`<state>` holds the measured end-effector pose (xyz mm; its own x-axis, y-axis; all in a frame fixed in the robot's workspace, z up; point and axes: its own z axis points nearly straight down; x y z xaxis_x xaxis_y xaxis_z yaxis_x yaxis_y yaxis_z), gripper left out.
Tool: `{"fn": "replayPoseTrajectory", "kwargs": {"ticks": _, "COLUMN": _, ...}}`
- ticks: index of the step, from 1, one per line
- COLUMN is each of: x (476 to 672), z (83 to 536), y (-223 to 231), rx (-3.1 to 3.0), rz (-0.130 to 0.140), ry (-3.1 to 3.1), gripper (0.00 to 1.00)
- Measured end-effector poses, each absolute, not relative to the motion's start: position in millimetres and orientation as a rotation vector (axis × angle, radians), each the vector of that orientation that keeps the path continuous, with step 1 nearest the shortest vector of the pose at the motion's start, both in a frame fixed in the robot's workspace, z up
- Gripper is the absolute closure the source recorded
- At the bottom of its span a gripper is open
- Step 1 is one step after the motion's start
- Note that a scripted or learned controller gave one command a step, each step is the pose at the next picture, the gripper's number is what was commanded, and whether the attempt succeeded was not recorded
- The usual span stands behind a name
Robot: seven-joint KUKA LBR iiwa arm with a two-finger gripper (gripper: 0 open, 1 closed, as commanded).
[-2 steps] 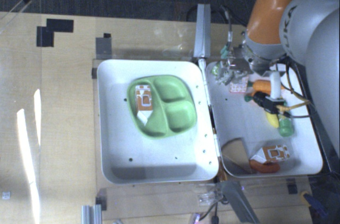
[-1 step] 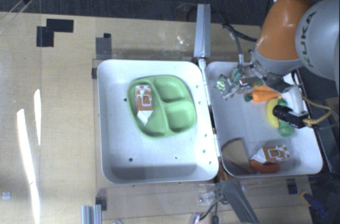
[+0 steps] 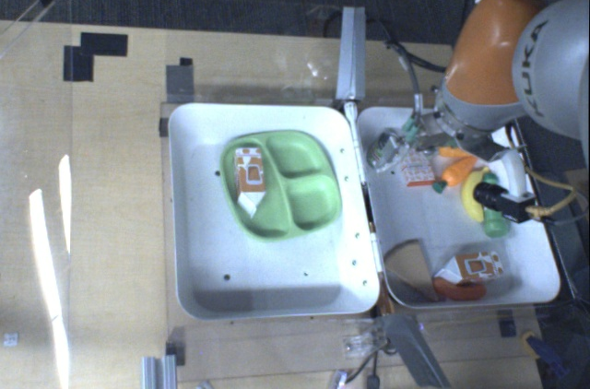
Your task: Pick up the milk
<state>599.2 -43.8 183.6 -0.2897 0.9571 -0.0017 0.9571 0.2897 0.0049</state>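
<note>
A small white carton with an orange label, which looks like the milk (image 3: 249,176), lies in the left compartment of the green divided plate (image 3: 304,194) in the left bin (image 3: 198,277). A second carton of the same kind (image 3: 476,267) lies near the front of the right bin (image 3: 544,286). My gripper (image 3: 395,149) hangs low over the right bin's far left corner, beside a white and red packet (image 3: 419,168). It is well away from both cartons.
In the right bin lie a carrot (image 3: 454,166), a yellow banana (image 3: 474,194), a green item (image 3: 496,223), a red sausage (image 3: 458,289) and a brown piece (image 3: 408,263). The arm's orange band (image 3: 489,46) looms over that bin's far side. A metal divider (image 3: 350,55) stands between the bins.
</note>
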Motion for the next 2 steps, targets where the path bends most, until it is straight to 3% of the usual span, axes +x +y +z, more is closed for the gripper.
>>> {"fn": "replayPoseTrajectory", "kwargs": {"ticks": 1, "x": 614.9, "z": 184.0, "y": -26.9, "rx": 1.946, "rz": 0.006, "ry": 2.46, "gripper": 0.0}}
{"fn": "replayPoseTrajectory", "kwargs": {"ticks": 2, "x": 611.5, "z": 183.9, "y": -70.0, "rx": 1.811, "rz": 0.004, "ry": 2.561, "gripper": 0.0}}
